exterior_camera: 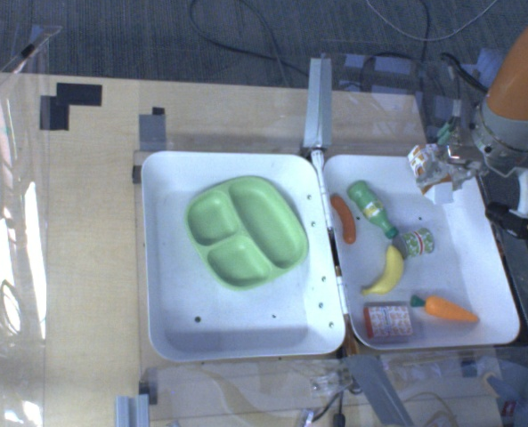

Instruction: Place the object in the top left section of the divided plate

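Note:
The green divided plate [282, 230] lies in the left bin [170, 318], tilted a little; its top left section [212, 217] holds nothing. My gripper [441, 164] reaches in from the right over the back right corner of the right bin [491, 265]. It is shut on a small white and orange packet [425, 164], which hangs between its fingers above the bin floor. The plate is far off to the gripper's left.
In the right bin lie a red sausage [344, 218], a green bottle [369, 206], a small green can [418, 242], a banana [386, 272], a carrot [446, 308] and a red box [389, 321]. A metal divider [317, 105] runs between the bins.

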You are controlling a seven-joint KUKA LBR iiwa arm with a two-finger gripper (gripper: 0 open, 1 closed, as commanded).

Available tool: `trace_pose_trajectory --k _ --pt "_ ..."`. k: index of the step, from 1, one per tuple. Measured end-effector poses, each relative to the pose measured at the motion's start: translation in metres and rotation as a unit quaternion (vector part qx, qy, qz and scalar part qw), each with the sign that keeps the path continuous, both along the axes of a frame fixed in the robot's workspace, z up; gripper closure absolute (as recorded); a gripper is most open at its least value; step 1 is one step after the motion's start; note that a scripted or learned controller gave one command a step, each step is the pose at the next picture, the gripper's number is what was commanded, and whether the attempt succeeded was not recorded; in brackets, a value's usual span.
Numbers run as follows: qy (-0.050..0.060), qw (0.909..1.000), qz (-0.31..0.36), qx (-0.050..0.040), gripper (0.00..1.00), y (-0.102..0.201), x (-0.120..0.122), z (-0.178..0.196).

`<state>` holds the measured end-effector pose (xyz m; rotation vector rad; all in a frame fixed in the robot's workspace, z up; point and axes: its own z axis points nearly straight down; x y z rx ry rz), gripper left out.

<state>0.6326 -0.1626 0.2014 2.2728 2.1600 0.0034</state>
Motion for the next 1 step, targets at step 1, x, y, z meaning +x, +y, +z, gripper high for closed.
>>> trace_pose_trajectory --k 1 --pt "0.000 0.9881 0.154 0.0000 1.00 0.0027 -0.0139 -0.0309"
